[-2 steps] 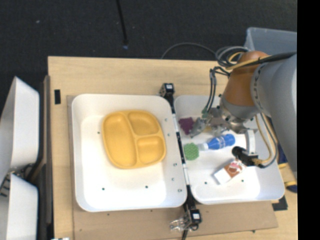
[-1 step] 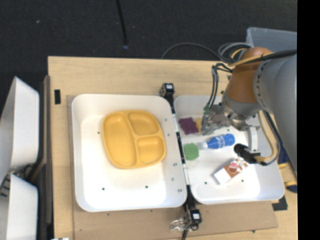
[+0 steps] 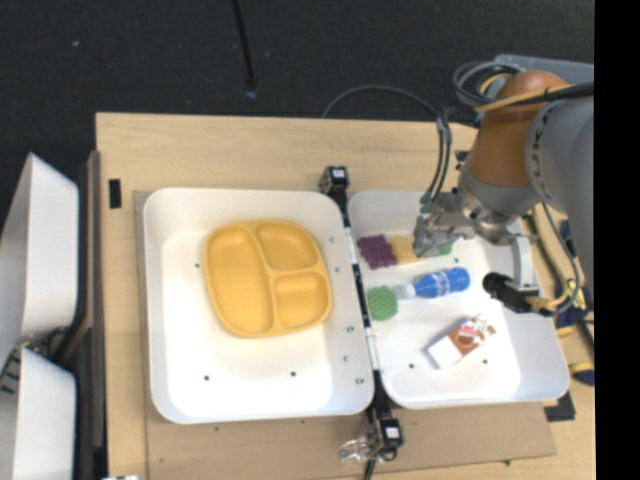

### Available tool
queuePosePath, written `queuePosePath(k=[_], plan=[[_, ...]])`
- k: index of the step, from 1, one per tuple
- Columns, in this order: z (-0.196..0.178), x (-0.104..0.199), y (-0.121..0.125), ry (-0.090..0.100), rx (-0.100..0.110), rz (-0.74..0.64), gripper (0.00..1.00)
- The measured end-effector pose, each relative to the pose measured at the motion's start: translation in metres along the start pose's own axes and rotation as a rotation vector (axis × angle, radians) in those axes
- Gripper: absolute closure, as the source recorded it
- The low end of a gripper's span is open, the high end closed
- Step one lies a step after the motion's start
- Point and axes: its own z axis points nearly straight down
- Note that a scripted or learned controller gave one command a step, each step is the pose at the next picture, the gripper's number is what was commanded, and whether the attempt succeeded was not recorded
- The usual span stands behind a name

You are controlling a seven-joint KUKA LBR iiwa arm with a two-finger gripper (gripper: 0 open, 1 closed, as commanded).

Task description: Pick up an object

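The right bin [image 3: 520, 378] holds a purple block [image 3: 377, 251], a yellow piece [image 3: 403, 247] beside it, a green round studded object [image 3: 382, 303], a clear bottle with a blue label [image 3: 432, 285], and a small white and red carton [image 3: 461, 341]. My gripper [image 3: 433, 240] hangs over the back of this bin, just above the yellow piece and right of the purple block. The blue bottle lies just below it.
The left bin [image 3: 170, 368] carries a yellow divided plate [image 3: 268, 275]. A black clip [image 3: 334, 179] sits at the back between the bins, and another fixture [image 3: 372, 440] at the front. White boxes [image 3: 40, 258] stand at the far left. Cables [image 3: 540, 298] hang near the right bin's edge.
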Motion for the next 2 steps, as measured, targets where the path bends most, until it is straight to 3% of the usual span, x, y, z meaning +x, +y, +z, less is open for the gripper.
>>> queuePosePath(k=[2], plan=[[-0.114,0.002,-0.004,-0.001,-0.003,-0.01,1.0]])
